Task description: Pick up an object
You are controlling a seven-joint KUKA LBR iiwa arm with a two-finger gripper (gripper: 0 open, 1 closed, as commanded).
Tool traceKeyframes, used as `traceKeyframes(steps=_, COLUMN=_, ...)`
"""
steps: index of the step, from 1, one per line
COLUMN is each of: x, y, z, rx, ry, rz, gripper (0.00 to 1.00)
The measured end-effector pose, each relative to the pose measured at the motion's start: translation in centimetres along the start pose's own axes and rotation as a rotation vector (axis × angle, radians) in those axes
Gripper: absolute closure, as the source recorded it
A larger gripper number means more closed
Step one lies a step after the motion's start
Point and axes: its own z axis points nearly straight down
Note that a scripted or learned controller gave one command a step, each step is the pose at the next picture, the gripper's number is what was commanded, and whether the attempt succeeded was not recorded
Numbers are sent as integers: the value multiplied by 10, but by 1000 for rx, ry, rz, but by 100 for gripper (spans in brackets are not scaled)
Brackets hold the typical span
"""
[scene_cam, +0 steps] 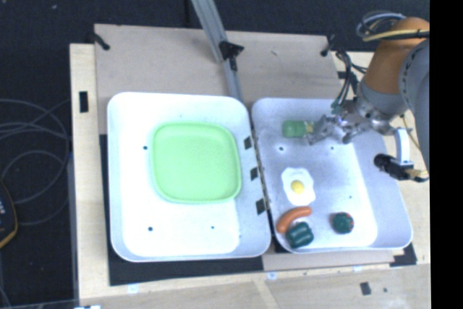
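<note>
Right bin (362, 155): four items are contained. A pale green block (293, 129) is seen near the far left corner; a fried-egg toy (298, 185) lies mid-bin; a red sausage (293, 216) and a dark green piece (299, 234) lie touching at the near left wall; a dark green round item (342, 223) sits near the front wall.
Open room: bare floor is left along the right half of the right bin, between the egg and the right wall.
Left bin (130, 177): a light green square plate (195, 161) is set centrally, with white margin on all sides.
Gripper (316, 134): positioned low over the far part of the right bin, just beside the pale green block; whether its fingers are apart or together cannot be told.
Writing: none legible.
Surface: the bins rest on a tan board (289, 61) over a dark floor; a grey pole (206, 7) rises between the bins; cables (29, 155) lie at left.
</note>
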Motion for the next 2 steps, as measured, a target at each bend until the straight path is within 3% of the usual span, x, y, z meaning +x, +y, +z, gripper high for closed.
traceKeyframes(steps=1, x=-1, y=2, z=-15, rx=-7, ry=-2, rz=0, gripper=100)
traceKeyframes(steps=2, x=-2, y=7, z=-78, rx=-11, ry=-2, rz=0, gripper=100)
